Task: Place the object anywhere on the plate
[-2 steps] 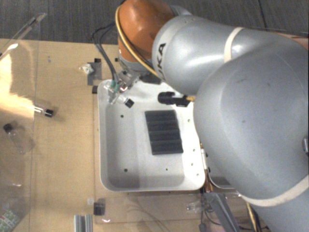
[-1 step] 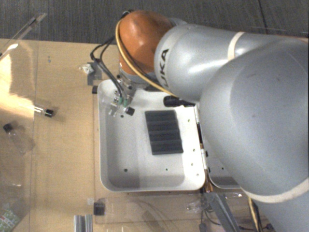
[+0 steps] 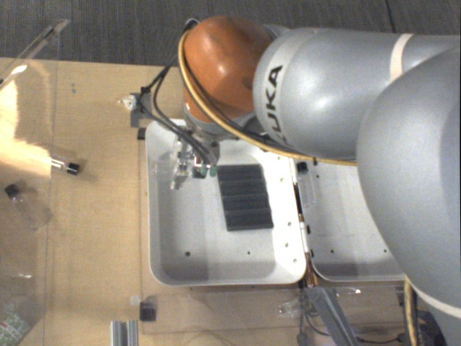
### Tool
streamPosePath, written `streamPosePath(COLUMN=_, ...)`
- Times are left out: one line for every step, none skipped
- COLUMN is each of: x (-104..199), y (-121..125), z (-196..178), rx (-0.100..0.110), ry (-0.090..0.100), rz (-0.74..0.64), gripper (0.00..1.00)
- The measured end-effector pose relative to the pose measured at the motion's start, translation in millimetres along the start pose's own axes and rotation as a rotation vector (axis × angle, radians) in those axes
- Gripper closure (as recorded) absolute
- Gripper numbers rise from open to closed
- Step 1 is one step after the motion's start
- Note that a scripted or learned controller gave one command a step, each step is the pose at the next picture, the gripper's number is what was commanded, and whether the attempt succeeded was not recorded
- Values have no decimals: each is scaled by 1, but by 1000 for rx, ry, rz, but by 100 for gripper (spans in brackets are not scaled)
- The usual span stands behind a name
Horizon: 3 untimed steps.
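Dark ribbed slab (image 3: pixel 245 195): black, rectangular, crossed by several raised bars, lying flat on the floor of the left bin (image 3: pixel 189 245). Set right of the bin's middle, near the right wall but apart from it, with its long side running up and down the view at a slight slant. Bare white floor all around it.

Claw (image 3: pixel 181 174): hanging over the upper left part of the same bin, just beside the slab's upper left corner and apart from it. Close to the bin's far wall. Cannot tell whether apart or together, since too small and too blurred at this slant. Cannot tell either whether touching the bin floor or hovering above it.

Arm (image 3: pixel 324 85): grey, reaching in from the right, covering much of the upper right of the view, with the orange band (image 3: pixel 220 56) directly above the claw.

Right bin (image 3: pixel 346 225): touching the left bin along their shared edge, largely hidden beneath the arm.

Tabletop (image 3: pixel 86 251): pale wood. On it, well left of the bins, a small clear vial with a black cap (image 3: pixel 65 166). Below the left bin's near left corner, a small dark cube (image 3: pixel 148 310).
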<state>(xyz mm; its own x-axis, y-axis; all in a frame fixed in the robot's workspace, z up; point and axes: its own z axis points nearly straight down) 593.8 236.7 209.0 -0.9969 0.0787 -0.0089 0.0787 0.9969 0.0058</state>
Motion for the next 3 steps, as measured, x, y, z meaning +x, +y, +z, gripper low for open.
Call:
streamPosePath(x=-53, y=3, z=23, rx=0, ry=2, rz=-255, gripper=100)
streamPosePath(x=-68, y=-5, z=92, rx=12, ry=4, rz=-203, gripper=100)
streamPosePath(x=-76, y=5, z=26, rx=-1, ry=-1, rz=-695, gripper=100)
